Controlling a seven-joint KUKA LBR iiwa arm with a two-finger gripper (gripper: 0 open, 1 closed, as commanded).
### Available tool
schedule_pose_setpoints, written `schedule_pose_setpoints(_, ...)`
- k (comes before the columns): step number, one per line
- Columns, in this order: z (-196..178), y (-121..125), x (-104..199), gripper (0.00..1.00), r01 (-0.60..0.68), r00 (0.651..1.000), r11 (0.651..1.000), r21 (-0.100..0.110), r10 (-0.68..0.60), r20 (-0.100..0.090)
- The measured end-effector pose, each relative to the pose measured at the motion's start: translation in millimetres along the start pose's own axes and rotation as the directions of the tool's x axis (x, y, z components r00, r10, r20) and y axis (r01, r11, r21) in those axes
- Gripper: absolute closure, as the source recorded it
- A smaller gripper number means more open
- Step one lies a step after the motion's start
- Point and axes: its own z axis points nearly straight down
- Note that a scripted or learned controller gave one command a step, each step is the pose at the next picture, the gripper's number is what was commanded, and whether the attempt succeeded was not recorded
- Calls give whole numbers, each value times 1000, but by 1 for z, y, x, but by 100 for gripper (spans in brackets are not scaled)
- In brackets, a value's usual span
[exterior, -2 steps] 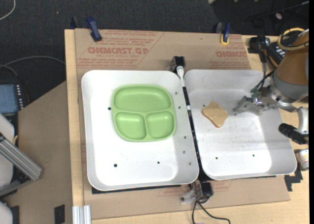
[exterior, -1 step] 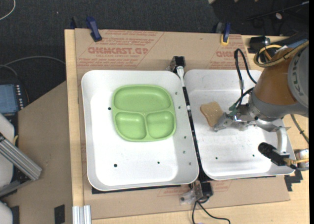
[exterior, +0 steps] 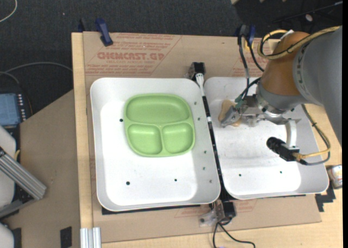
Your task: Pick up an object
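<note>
My gripper (exterior: 232, 115) is low in the right bin (exterior: 261, 181), near its far left corner. A small tan object (exterior: 224, 110) lies right at the gripper's tip, close to the bin's left wall. The wrist partly hides it, so I cannot tell whether it is gripped or merely touched. The grey arm with its orange band (exterior: 283, 73) reaches in from the right and covers the bin's far right part.
A green divided plate (exterior: 160, 124) lies in the left bin (exterior: 147, 187), toward its far side. The two bins meet along a ridge (exterior: 211, 138). Both stand on a board with printed cardboard (exterior: 130, 54) behind them.
</note>
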Motion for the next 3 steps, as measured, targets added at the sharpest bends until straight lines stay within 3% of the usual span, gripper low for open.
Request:
schedule_pose_setpoints(1, -105, -119, 65, 0, -2, 1000, 1000, 5, 2, -5)
schedule_pose_setpoints(2, -109, -115, 118, 0, -1, 1000, 1000, 3, 1, 0)
schedule_pose_setpoints(3, -200, -113, 151, 0, 0, 1000, 1000, -6, 0, -2)
